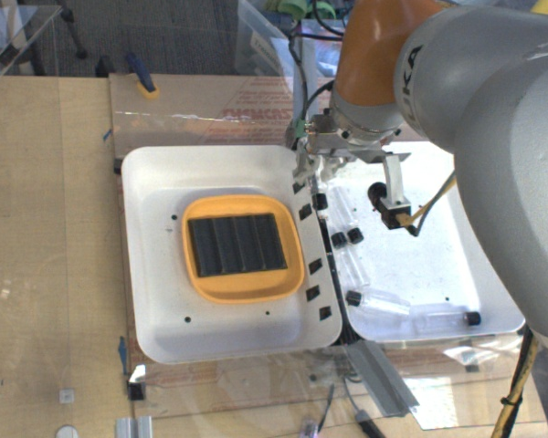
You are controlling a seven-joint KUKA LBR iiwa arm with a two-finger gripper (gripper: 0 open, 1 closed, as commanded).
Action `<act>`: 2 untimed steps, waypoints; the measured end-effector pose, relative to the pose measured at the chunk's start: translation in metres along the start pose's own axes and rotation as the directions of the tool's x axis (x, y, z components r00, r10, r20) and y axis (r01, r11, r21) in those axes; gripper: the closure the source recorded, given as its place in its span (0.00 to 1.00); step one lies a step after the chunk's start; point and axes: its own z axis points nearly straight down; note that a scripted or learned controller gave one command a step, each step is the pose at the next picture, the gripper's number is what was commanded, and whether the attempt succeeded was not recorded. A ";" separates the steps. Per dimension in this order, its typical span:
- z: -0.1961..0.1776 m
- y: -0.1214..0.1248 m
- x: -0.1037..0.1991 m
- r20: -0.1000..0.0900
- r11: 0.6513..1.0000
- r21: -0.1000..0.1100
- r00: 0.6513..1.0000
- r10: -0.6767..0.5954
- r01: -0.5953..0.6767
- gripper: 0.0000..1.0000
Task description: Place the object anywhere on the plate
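Note:
An orange square plate (199, 279) with a dark ridged centre lies in the middle of the left white bin (160, 322). Several clear plastic tubes with black caps lie in the right white bin (425, 263): one (345, 215) close to the divider, one (376, 301) lower down, and one (443, 318) near the front right corner. My gripper (312, 179) hangs over the back of the divider between the two bins, above the upper end of the nearest tube. I see nothing clearly held in it.
The large grey arm with its orange band (384, 35) covers the upper right. A clear storage tub (279, 12) of coloured items stands behind the bins. A blue clamp (144, 82) sits on the cardboard at the back left. Small black clips (312, 267) line the divider.

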 end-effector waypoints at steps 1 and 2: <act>0.000 -0.013 0.035 0.000 0.987 -0.001 0.987 -0.161 0.161 1.00; 0.018 -0.053 0.051 0.000 0.963 -0.001 0.963 -0.270 0.270 1.00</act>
